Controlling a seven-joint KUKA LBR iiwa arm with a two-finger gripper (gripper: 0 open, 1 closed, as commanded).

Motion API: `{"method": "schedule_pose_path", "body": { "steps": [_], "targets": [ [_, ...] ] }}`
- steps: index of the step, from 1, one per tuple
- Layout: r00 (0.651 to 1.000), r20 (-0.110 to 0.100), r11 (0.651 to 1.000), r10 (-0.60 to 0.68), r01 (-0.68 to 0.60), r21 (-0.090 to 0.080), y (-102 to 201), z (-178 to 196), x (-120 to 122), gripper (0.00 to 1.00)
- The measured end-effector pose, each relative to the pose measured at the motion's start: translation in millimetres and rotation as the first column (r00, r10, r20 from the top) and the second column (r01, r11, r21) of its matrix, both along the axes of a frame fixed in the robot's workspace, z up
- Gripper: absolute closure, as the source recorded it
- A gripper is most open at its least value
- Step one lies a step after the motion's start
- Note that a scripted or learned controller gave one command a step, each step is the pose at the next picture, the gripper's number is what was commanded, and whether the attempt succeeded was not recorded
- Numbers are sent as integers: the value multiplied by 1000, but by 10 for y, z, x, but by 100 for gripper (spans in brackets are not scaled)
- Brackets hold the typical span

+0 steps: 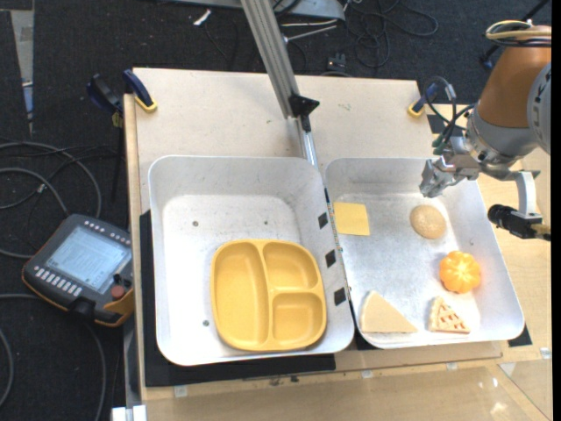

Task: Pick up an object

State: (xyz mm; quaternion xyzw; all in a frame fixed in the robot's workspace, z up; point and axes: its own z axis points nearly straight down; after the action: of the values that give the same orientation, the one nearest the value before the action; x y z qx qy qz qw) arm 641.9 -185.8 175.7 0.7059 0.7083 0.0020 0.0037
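The right bin [386, 244] holds a yellow cheese square [351, 218], a beige round bun [429, 222], an orange [460, 271], a pale triangular sandwich half [386, 315] and a small waffle-like wedge [449, 317]. My gripper [433, 182] hangs at the bin's far right, just above and behind the bun, pointing down toward it. Nothing shows between its fingers.
The left bin [175, 200] holds a yellow three-compartment plate [267, 295]. A slanted metal pole [273, 46] rises behind the divide between the bins. Clamps sit at the bench's back corners, and a teach pendant [81, 267] lies on the floor to the left.
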Motion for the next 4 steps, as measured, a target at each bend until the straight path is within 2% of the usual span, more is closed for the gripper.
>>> {"method": "schedule_pose_path", "body": {
  "steps": [1,2,3,4],
  "targets": [
    [1000,0,1000,1,-1,0,78,486,-28,100],
    [1000,-3,1000,0,0,1,80,755,-14,100],
    [1000,-8,1000,4,-4,4,549,802,-116,100],
    [1000,-8,1000,5,-5,4,1063,843,-115,100]
  ]
}}
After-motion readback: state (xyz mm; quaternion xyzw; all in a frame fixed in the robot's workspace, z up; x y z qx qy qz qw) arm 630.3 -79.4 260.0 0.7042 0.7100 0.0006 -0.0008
